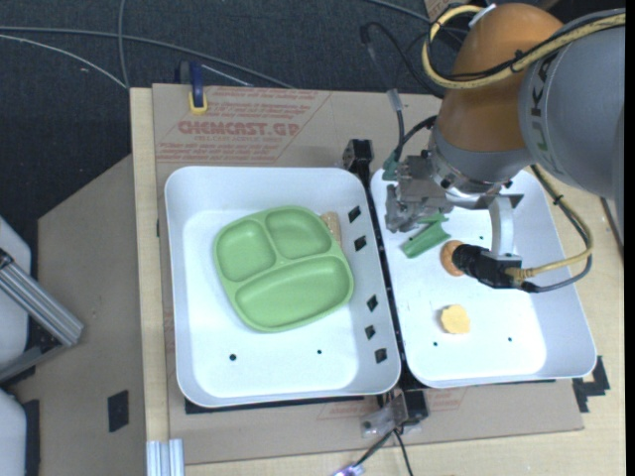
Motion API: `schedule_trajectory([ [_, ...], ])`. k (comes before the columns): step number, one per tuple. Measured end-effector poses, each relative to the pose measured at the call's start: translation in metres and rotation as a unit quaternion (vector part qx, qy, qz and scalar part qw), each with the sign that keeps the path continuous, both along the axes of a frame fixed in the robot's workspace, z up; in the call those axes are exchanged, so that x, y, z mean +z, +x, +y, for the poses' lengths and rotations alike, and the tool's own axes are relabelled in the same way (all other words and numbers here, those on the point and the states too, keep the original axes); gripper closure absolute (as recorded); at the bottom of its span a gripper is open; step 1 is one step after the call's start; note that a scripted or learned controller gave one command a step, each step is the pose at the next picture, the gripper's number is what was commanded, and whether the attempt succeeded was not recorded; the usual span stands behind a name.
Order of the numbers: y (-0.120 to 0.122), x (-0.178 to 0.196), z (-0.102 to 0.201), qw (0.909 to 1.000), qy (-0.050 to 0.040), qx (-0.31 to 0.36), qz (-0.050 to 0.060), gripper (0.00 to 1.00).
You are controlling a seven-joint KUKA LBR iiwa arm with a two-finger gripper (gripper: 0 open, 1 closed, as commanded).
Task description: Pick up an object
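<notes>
Setting: robotics lab bench. You can tell by the two white bins set on a cardboard-topped bench, loose cables trailing over dark carpet, an aluminium extrusion rail at left, and the grey-and-orange industrial arm overhead.

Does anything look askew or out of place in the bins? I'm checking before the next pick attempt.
Nothing looks spilled or damaged. The green divided plate lies tilted in the left bin, with a small tan piece at its upper right edge. In the right bin, a green block sits askew below the claw.
</notes>
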State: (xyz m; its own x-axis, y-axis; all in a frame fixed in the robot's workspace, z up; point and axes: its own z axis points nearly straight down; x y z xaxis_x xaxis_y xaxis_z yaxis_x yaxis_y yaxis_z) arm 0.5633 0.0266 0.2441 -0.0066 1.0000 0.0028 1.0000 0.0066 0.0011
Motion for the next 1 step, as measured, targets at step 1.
schedule_trajectory([
  [1, -0.0017, -0.0006, 0.0508, 1.0000, -0.0004, -0.001, 0.000, 1.00],
])
